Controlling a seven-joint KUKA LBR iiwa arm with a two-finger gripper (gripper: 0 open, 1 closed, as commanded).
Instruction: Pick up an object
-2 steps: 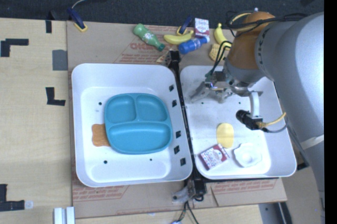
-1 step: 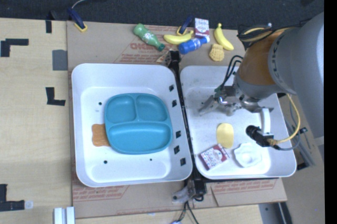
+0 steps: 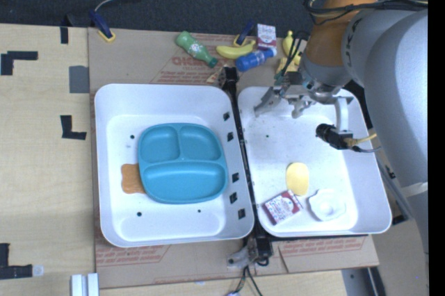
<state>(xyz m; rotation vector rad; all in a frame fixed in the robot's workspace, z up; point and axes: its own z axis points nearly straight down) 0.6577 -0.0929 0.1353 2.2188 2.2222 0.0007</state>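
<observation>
Right bin [image 3: 261, 169]: open floor is seen through the middle and along the left wall. The near end is taken up by a yellow object [image 3: 297, 177], a red packet [image 3: 281, 208] and a white object [image 3: 326, 205], set close together. The far end is occupied by the gripper [image 3: 281, 104]. Left bin [image 3: 111, 149]: the centre is covered by a blue divided plate [image 3: 183, 163], with a brown piece [image 3: 130, 178] touching its left edge; bare strips are left along the walls.
</observation>
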